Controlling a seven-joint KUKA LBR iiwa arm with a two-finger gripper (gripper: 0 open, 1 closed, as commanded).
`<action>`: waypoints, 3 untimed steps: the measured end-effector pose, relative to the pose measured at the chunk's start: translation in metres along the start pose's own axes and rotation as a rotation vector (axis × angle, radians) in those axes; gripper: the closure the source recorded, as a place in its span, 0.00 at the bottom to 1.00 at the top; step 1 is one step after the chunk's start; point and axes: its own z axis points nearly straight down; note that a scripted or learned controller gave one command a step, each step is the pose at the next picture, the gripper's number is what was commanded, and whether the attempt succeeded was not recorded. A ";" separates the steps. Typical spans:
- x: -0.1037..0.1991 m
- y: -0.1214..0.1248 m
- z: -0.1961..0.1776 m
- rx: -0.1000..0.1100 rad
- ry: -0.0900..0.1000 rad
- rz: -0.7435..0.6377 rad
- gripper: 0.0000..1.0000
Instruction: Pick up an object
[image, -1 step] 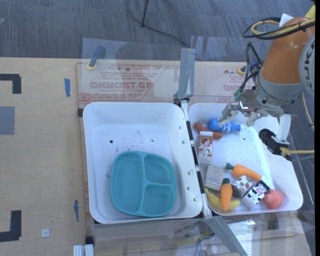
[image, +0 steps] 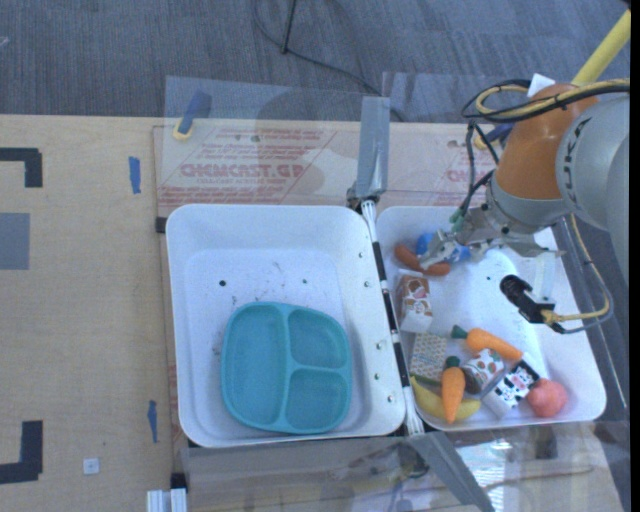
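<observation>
the hand (image: 455, 243) hangs low at the right bin's (image: 585, 330) far left corner, just over a sausage (image: 420, 262) (perhaps touching it); its finger spread cannot be told. a teal plate (image: 287, 368) lies in the left bin (image: 200, 250).

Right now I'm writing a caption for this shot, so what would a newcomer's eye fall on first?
The teal divided plate, lying alone in the left bin, stands out most. Next comes the arm's orange band at upper right, with the gripper low over the far end of the right bin near a sausage. The near end of that bin is crowded with small toys, among them two carrots and a pink ball.
</observation>
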 end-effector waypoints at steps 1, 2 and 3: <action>0.023 -0.002 0.018 0.014 0.003 -0.029 0.00; 0.021 -0.001 0.006 0.011 0.003 -0.024 1.00; 0.072 0.010 -0.088 0.015 0.003 -0.050 1.00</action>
